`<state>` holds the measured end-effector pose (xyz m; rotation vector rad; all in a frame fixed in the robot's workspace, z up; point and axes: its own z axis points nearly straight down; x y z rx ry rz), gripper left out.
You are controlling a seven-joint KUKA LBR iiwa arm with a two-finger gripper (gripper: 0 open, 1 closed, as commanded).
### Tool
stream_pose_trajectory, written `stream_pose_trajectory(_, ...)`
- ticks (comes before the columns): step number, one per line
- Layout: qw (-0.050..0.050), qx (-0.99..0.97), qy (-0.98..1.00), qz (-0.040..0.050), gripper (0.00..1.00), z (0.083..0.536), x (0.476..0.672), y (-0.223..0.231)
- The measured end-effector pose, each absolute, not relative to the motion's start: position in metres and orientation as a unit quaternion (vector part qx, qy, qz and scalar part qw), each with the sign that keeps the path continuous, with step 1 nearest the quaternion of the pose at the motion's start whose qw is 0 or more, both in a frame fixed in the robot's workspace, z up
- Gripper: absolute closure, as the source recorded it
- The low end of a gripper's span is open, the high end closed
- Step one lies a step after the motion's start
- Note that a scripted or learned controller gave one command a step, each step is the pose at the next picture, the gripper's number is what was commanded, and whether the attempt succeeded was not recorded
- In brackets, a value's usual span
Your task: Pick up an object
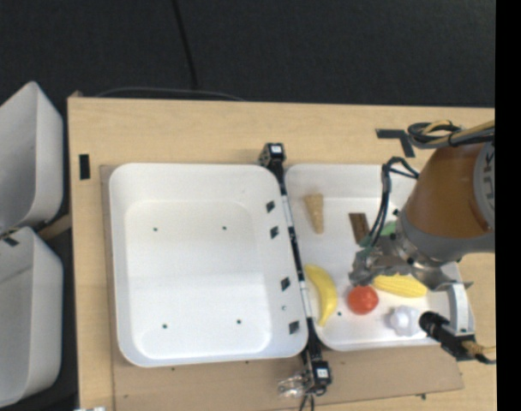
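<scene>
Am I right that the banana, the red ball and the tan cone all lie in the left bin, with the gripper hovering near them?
Not quite: they lie in the right bin, not the left one. The camera view shows the banana against its left wall, the red ball beside it and the tan cone further back, with the gripper near them.
</scene>
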<state>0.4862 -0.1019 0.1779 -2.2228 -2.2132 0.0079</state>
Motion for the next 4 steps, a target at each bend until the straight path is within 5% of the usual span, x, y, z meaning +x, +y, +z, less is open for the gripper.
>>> stream_pose_trajectory(1,0.001,-0.708,-0.706,0.0011,1.00,0.098,0.489,-0.119)
stream_pose_trajectory(2,-0.004,-0.706,-0.708,-0.0024,1.00,0.184,0.506,-0.116)
stream_pose_trajectory(3,0.002,-0.708,-0.706,0.0020,1.00,0.096,0.488,-0.114)
stream_pose_trajectory(4,-0.004,-0.708,-0.706,0.0000,1.00,0.130,0.526,-0.171)
